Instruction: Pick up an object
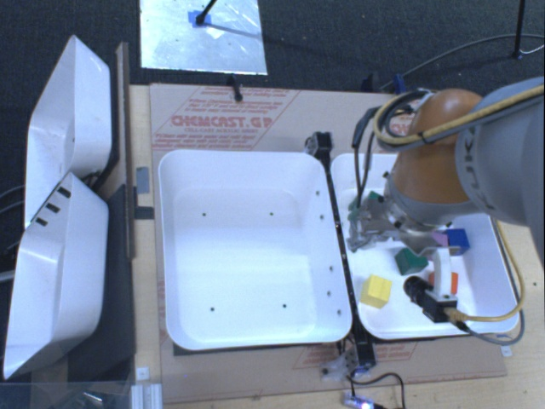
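Observation:
My gripper (364, 227) hangs low over the left part of the right bin (494, 267), close to the wall between the two bins. The orange wrist and grey arm cover the bin's upper half. A yellow block (375, 290) lies below the gripper, apart from it. A dark green object (411, 259) sits just right of the gripper. Further right, a blue block (457, 240) with a small pink piece (440, 239) beside it peeks out from under the arm. I see nothing between the fingers.
The left bin (247, 245) is a bare white floor. Both bins rest on a cardboard sheet (226, 118). White containers (64, 211) stand off the bench at the left. A shiny metal plate (203, 24) lies at the back.

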Tool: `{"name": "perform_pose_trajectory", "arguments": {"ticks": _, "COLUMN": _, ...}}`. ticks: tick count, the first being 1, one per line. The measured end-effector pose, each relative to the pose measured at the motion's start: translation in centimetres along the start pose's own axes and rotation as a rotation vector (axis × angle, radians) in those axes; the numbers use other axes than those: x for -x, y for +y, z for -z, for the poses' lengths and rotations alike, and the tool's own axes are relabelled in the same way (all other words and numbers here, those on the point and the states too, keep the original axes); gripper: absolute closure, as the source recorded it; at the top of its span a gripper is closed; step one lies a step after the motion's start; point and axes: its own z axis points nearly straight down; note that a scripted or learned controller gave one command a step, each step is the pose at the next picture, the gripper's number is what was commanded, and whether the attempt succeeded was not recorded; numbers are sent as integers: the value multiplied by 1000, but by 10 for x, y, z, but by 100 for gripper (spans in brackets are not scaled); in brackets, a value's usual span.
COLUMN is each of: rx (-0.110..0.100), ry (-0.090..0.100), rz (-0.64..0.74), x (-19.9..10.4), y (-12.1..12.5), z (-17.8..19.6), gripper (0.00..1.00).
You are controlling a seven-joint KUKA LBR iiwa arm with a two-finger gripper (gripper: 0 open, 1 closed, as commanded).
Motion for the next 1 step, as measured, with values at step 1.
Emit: {"name": "perform_pose_trajectory", "arguments": {"ticks": 1, "rx": -1, "ry": 0, "rz": 0, "x": 0, "y": 0, "z": 0, "gripper": 0}}
